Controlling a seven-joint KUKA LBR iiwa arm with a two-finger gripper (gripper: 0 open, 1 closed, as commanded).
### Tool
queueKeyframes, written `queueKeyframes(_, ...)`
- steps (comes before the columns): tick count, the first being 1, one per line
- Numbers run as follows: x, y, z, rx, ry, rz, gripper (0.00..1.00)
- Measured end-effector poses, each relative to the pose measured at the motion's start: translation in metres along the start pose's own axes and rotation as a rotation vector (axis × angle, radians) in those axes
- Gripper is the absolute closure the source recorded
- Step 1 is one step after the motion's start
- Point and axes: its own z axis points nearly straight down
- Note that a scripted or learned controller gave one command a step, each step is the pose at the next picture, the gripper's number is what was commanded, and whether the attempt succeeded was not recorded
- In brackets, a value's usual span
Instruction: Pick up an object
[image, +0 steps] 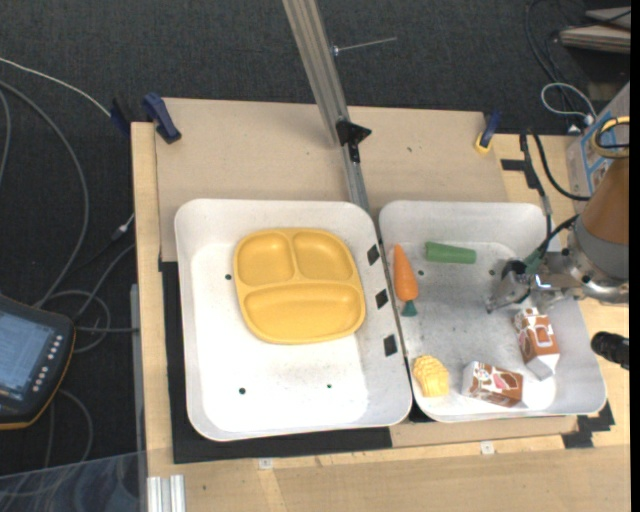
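Bench (260, 160): tan board, blue clamp (160, 117) at far-left corner, a second clamp (487, 131) at far-right corner. Metal pole (325, 75) rising at a slant from the rear, between the bins.

Left bin (205, 330): white, shallow, holding one yellow divided plate (297, 284) in its far half, three compartments, lying flat.

Right bin (470, 215): white, shallow, holding five loose items. Noted in order of size:
- Brown-and-white carton (496, 383) lying flat near the front edge.
- Second brown-and-white carton (538, 336) toward the right wall, just beside the first but apart from it.
- Orange carrot (404, 277) along the left wall, green tip pointing to the front.
- Green block (450, 253) lying flat toward the far side, near the carrot's upper end.
- Yellow corn piece (431, 375) at the front-left corner.

Arm (605, 215): entering from the right, orange section above the wrist, over the right bin's right side.

Gripper (506, 285): low over bare bin floor, right of centre, between the green block and the second carton. Nothing seen between the fingers. Finger spacing too small and dark to judge: cannot tell whether apart or together.

Handheld pendant (25, 365) on the floor at far left, cables nearby.
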Motion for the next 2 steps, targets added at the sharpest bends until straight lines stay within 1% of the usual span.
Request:
queueKeyframes(1, 0.0006, 0.0114, 0.0367, -0.024, -0.010, 0.000, 0.00)
queueKeyframes(2, 0.0004, 0.0122, 0.0269, -0.027, -0.012, 0.000, 1.00)
